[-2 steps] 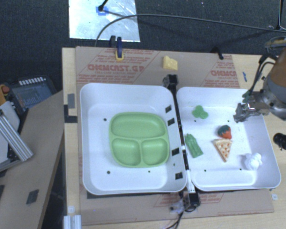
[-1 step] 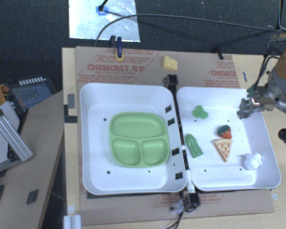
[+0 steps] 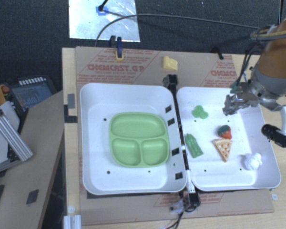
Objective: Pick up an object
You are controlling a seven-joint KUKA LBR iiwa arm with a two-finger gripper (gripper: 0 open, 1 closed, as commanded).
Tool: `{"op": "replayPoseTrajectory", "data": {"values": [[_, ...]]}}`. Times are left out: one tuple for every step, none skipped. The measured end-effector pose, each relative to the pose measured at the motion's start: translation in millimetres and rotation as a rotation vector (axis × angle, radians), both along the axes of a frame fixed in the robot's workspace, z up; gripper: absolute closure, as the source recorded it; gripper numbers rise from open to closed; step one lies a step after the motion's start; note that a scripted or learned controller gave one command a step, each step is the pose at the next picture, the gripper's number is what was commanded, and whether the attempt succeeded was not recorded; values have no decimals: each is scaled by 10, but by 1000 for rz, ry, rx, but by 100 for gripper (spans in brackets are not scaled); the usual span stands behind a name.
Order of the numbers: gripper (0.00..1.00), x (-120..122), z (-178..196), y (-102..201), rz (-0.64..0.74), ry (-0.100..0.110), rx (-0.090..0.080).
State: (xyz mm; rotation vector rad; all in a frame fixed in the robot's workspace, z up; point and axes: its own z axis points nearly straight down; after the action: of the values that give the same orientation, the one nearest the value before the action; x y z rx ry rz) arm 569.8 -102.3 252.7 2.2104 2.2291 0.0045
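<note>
Status: nothing picked yet. My claw point(image 3: 230, 105) hangs over the upper part of the right bin point(image 3: 271, 173), above the bin floor, with no object between its tips that I can see. Open or closed: can't tell from this angle, the tip is too small and dark.

Candidates, all in the right bin, all resting on the floor:
- green blob point(image 3: 199, 112), near the top left, closest to the claw but off to its left
- red-and-green piece point(image 3: 224, 130), below the claw
- pizza slice point(image 3: 223, 149), just below the red piece
- green slab point(image 3: 193, 146), by the divider
- white lump point(image 3: 252, 161), toward the lower right corner

Left bin point(image 3: 93, 99) holds only the green 3-compartment tray point(image 3: 138, 139); not in play from here.

My read: approach phase, 0 of 1 done. Left to do: pick a target, line up, descend, close, lift. The red-and-green piece or the green blob look like the shortest move.
</note>
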Motion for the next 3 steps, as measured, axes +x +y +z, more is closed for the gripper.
{"op": "replayPoseTrajectory", "data": {"values": [[100,116,-127,470,0,2,0],[100,237,-52,973,2,0,2],[100,460,-165,1533,2,1,1]]}}
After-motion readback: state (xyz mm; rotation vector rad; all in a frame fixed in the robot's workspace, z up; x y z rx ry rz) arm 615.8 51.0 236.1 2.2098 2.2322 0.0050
